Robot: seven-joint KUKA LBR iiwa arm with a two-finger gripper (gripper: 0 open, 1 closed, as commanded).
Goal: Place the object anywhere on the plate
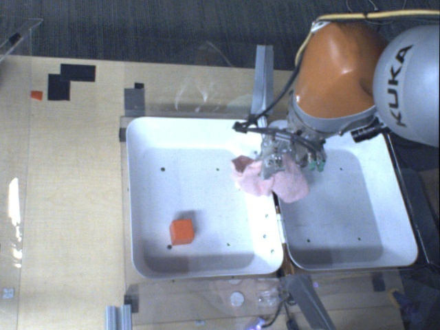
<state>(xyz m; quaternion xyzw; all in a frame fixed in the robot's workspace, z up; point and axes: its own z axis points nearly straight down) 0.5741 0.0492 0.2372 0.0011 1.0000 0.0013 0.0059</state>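
- The arm (344,67), grey with a broad orange band, reaches in from the right and hangs over the strip where the two white bins meet.
- The pincer (278,160) points down below the wrist, just above the shared rim of the bins, with cables and small metal parts around it.
- A soft pink thing, like a crumpled cloth (275,179), sits right under the pincer tips; it drapes across the divide, part over the left bin (151,184) and part over the right bin (344,218).
- A small darker reddish patch shows at the upper left edge of the pink cloth.
- The pincer tips meet the top of the cloth, but I cannot tell if the cloth is truly pinched between them, nor how wide they stand; the wrist hardware hides that.
- A small orange block (182,232) lies on the floor of the left bin, toward its lower left, well apart from the cloth and the pincer.
- The bins rest side by side on a pale wooden tabletop (62,205), which carries black marks (67,80) and a tiny orange square (36,95) at its upper left.
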